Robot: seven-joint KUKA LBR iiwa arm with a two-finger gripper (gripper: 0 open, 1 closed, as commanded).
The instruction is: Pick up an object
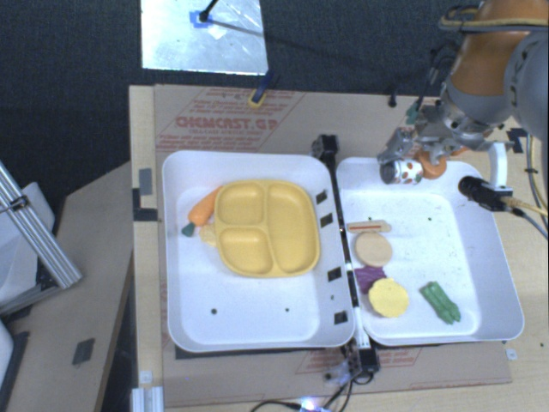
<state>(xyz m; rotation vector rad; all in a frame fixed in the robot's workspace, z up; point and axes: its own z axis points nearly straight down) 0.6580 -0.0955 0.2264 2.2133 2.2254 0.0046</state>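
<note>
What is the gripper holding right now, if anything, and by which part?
It cannot be told. The gripper sits at the far edge of the right bin, close against a small white and orange object, but no grasp between its fingers is visible.

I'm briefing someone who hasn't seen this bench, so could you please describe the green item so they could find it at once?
Start at the right bin, the one nearer the arm. Go to its near right corner, where the green toy vegetable lies alone, right of the yellow disc. It is the sole green, long, ridged piece there; its neighbours are round and yellow, tan or purple.
</note>
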